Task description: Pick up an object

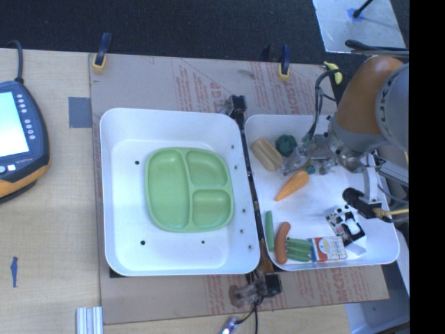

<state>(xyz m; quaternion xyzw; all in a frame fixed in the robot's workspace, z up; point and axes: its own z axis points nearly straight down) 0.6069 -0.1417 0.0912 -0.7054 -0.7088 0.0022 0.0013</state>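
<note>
The right bin [389,256] is crowded, while open white floor is left around the smooth green divided tray [188,188] in the left bin [118,242]. The pincer [311,160] is seen low over the right bin's far part; its state cannot be told. Just beside it lies the tapered orange carrot [291,185], its long axis slanted, tip pointing near-left. A hot dog [281,242] lies by the near rim.

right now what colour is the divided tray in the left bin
Light green, seen clearly in the camera view: the divided tray lies in the left bin.
</note>
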